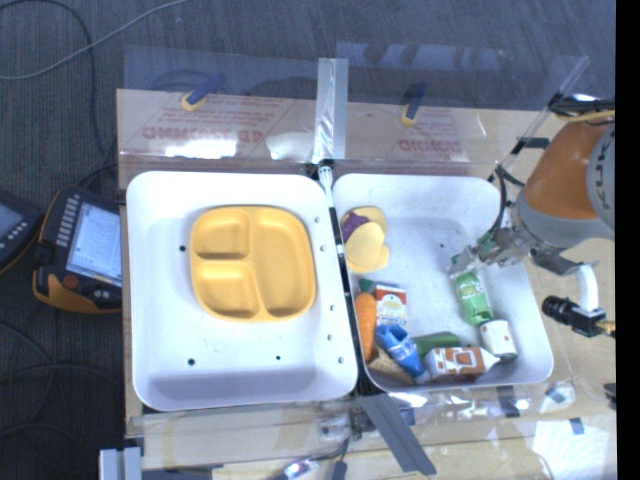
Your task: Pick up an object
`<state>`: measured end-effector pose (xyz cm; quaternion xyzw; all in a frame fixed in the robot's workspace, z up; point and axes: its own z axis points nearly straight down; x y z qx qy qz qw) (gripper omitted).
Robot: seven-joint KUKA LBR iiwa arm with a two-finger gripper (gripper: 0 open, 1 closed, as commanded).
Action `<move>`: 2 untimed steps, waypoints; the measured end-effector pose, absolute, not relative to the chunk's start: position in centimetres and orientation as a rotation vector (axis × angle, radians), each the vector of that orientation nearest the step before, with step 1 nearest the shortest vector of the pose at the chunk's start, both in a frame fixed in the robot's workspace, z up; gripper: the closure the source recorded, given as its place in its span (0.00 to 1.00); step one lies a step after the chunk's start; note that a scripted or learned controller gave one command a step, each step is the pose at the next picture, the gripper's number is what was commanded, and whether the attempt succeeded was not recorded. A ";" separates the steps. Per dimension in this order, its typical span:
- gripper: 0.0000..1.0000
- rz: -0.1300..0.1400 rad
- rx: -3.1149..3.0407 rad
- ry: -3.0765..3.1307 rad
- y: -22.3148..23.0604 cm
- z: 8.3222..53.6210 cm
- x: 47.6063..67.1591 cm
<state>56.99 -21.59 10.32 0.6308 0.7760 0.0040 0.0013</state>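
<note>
Half the arm (570,183) is cut off at right; its gripper (478,258) sits just above a green bottle (470,296) — finger state unreadable — in the right bin (430,203).

The surface (240,128) carried two shallow white bins side by side, their inner rims touching. The left bin (150,368) sat toward the left edge; the right bin (440,193) sat beside it. Behind both, a clear sheet with reversed red lettering (190,128) lay flat, fixed by two yellow-and-blue clips (200,95) and a strip of silver tape (330,108).
</note>
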 end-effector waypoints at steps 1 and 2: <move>1.00 0.007 2.132 2.295 -21.7 9.1 60.7; 1.00 -0.004 2.247 2.191 -17.1 22.2 66.0</move>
